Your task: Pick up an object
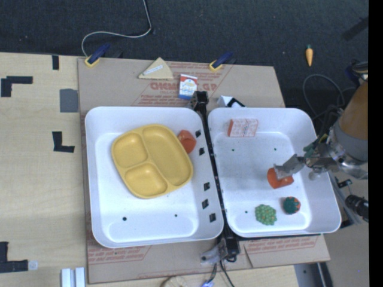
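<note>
An orange object point(279, 178) lies on the floor of the right bin point(239, 220), toward its right side, and the gripper point(285, 168) is right over it. From where I stand the grey fingers point(289, 165) reach in from the right and their tips sit on the orange piece's upper edge, touching or overlapping it, but I cannot tell whether they are spread or closed, nor whether the piece is actually between them. The arm point(353, 130) comes in over the bin's right rim.

Just below the orange piece, near the bin's front right corner, sits a small dark green and red ball-like thing point(291, 205), and to its left a lumpy green item point(266, 214). At the far end of the same bin lies a pale pink packet point(243, 127), well apart from the fingers.

The left bin point(108, 220) carries a yellow divided plate point(152, 159) with three compartments, lying at a tilt, and a small orange-red cup-like object point(187, 140) just beside the plate's upper right edge.

Both bins rest on a brown cardboard sheet point(251, 79) laid on the worktop point(36, 160). On the cardboard behind the bins are a small red and white carton point(188, 86) and a tan wedge point(157, 69).
</note>
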Motion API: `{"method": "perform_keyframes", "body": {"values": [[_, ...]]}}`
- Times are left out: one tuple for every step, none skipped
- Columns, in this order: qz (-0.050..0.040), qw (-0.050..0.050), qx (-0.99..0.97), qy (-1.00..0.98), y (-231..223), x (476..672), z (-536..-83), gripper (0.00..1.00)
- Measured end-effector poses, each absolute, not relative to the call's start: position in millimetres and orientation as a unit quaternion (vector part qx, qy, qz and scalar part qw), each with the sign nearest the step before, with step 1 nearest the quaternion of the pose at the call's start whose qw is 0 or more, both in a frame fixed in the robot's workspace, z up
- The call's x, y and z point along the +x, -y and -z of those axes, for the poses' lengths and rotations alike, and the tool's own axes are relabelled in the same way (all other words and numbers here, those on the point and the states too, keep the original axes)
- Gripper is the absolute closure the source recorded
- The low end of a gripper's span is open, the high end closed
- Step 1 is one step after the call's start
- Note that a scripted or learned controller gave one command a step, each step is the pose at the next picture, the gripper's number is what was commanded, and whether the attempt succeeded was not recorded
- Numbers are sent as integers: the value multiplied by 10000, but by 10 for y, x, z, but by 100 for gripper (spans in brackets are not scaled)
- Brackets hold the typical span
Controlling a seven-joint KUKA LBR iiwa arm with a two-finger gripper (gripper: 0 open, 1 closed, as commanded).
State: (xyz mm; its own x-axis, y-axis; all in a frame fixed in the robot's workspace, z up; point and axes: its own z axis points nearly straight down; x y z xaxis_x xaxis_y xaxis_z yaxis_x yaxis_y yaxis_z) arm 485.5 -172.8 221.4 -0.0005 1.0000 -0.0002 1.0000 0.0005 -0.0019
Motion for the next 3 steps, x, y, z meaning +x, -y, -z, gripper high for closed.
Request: {"method": "perform_keyframes", "body": {"values": [[-8,16,-7067,7075,1840,5224,-1289,0],[6,-5,-7067,7075,1225,5248,-863,0],[8,-21,-7065,7077,962,5608,-862,0]]}}
